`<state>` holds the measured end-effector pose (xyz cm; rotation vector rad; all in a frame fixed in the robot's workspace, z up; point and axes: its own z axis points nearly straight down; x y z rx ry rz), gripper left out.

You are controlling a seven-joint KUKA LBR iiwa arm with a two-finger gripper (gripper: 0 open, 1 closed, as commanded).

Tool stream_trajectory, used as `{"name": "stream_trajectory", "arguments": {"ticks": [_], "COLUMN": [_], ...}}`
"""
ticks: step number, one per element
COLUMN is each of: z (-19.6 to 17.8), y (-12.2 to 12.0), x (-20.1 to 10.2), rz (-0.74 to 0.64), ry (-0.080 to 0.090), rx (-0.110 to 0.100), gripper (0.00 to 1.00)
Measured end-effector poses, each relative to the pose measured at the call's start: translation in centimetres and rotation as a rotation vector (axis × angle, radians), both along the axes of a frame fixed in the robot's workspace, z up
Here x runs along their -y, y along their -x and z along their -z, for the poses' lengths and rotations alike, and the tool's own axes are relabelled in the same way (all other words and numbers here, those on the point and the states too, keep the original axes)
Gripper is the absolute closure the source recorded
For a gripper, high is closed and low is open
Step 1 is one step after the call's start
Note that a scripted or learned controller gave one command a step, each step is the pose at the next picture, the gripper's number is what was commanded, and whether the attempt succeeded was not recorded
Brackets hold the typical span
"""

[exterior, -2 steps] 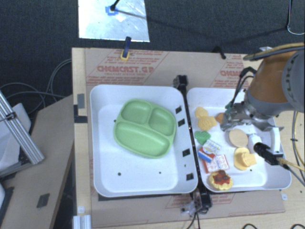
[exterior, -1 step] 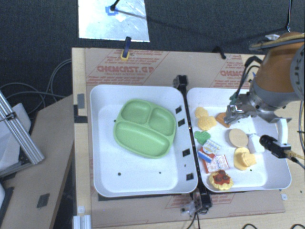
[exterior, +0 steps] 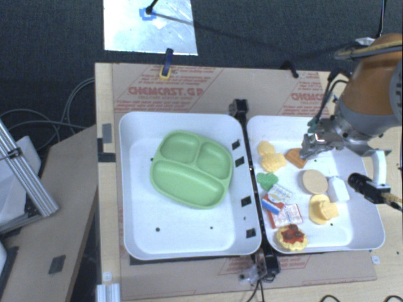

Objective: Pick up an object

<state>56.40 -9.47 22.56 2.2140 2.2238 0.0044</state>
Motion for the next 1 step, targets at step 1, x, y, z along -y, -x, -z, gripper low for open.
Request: {"name": "stream_trajectory", "arguments": {"ticks": [1], "z": [0.96], "y": [-0.12], "x": [-4.92], "rz": [-0.004], "ry": [-0.002], "rx": [-0.003], "gripper": [1.0]}}
